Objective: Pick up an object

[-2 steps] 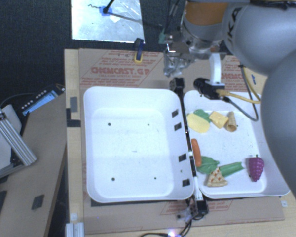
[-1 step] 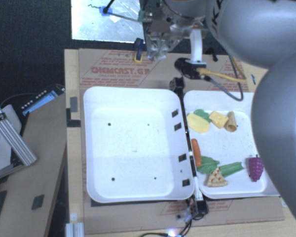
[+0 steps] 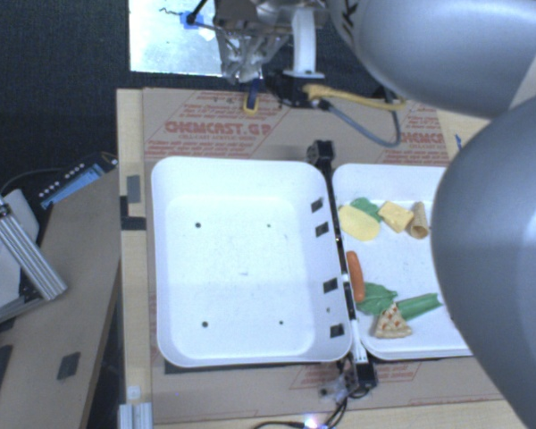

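Camera view: I see the arm (image 3: 482, 150) coming in from the right, its big grey body covering the right bin's (image 3: 402, 259) far-right part. Gripper (image 3: 247, 70) sits at top centre, up past the back edge of both bins, over the brown cardboard sheet (image 3: 214, 128) near the red print. I can't tell whether the jaws are released or clenched; the tip is small and blurred against a bright patch. I see nothing between them. A small yellow bit (image 3: 250, 105) lies on the cardboard just below the tip; I can't tell if it touches.

Objects are all in the right bin, well apart from the gripper:
- yellow oval piece (image 3: 360, 224) near the bin's left wall, with a green piece (image 3: 365, 207) touching its upper edge
- pale yellow wedge (image 3: 395, 214) just right of that, a tan roll (image 3: 418, 221) beside it
- orange carrot (image 3: 355, 275) lying along the left wall
- green leafy pieces (image 3: 375, 297) below the carrot, another green piece (image 3: 419, 306) to the right
- pizza slice (image 3: 392, 322) at the front, touching the greens

Left bin (image 3: 174, 266) shows its white floor with a few dark dots. A yellow cable (image 3: 357, 99) and a grey-blue one (image 3: 366, 130) run from the wrist across the cardboard. Both bins sit on the cardboard on the tabletop (image 3: 71, 329).
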Robot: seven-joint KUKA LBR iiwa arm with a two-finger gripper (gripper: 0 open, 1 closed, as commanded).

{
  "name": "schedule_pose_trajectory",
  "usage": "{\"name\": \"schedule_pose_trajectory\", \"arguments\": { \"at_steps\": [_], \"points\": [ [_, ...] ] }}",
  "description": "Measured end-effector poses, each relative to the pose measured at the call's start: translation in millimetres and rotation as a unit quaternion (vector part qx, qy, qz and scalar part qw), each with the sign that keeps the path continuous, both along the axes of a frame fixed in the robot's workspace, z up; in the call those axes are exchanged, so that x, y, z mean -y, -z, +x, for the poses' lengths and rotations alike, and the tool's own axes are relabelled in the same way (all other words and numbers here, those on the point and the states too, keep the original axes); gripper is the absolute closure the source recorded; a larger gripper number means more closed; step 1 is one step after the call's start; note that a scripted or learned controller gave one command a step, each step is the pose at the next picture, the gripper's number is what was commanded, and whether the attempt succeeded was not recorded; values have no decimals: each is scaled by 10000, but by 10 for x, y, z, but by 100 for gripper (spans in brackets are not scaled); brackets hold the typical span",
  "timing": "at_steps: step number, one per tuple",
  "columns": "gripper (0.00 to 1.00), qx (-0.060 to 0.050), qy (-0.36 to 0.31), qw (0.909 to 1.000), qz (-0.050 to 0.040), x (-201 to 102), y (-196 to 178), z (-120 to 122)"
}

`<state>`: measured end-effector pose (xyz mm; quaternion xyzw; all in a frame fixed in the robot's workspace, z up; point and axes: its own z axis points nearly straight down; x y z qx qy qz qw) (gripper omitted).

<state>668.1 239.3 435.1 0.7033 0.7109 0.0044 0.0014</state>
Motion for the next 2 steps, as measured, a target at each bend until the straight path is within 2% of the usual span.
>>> {"name": "schedule_pose_trajectory", "arguments": {
  "at_steps": [1,2],
  "points": [
    [100,-42,9,10000,-7,39,-665,-1157],
    [100,-34,19,10000,-8,48,-1019,-1847]
  ]
}}
